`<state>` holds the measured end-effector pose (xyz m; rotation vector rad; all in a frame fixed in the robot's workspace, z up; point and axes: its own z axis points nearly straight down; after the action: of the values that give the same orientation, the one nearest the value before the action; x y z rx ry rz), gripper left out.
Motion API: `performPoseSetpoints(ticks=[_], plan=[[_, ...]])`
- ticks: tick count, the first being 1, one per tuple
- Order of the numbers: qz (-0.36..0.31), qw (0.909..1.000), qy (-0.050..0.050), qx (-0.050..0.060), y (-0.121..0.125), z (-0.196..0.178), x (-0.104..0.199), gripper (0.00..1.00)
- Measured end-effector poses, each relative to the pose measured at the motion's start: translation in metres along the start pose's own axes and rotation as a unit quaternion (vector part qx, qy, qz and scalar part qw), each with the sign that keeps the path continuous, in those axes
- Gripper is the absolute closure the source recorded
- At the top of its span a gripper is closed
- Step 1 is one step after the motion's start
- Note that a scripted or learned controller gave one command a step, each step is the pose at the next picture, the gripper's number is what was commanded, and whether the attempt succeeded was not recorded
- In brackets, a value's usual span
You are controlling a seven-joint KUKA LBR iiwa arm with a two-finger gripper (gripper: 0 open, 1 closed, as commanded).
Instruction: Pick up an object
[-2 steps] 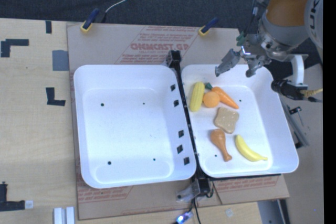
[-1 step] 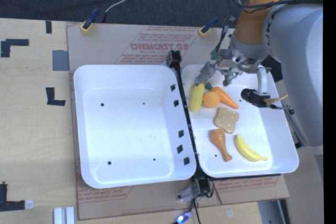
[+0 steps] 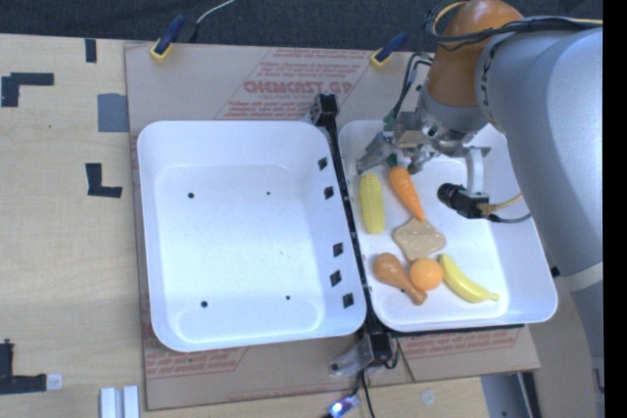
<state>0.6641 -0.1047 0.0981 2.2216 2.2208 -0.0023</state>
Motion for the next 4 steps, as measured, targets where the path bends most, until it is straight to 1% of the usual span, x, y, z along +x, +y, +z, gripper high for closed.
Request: performPoseSetpoints(ticks=[1, 2, 3, 4], plan=[[0.002, 1.0000, 0.000, 0.004, -0.072, 0.008, -0.036, 0.00], [0.000, 1.0000, 0.001, 0.001, -0.069, -0.001, -0.033, 1.00], [-0.005, 0.9999, 0.001, -0.009, -0.025, -0.181, 0.063, 1.00], [-0.002, 1.0000, 0.002, 0.007, -0.117, -0.117, 0.108, 1.00]])
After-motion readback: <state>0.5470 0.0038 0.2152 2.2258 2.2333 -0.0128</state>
